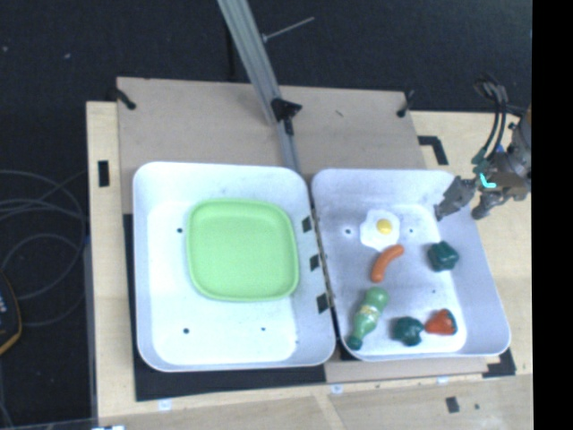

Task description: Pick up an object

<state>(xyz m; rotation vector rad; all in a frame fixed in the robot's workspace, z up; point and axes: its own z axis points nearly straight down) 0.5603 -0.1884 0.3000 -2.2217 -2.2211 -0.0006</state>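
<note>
Five toy foods in right bin [474, 267], fried egg [380, 228], sausage [387, 261]; open pincer [467, 202] at rim

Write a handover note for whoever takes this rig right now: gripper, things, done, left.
Gripper: open, holding nothing, over the right bin's upper right edge.
Right bin holds: fried egg, sausage, green bottle, dark green pieces and, red piece.
Left bin: green plate.
Done: nothing picked.
Left: descend, grasp one object, lift.
</note>
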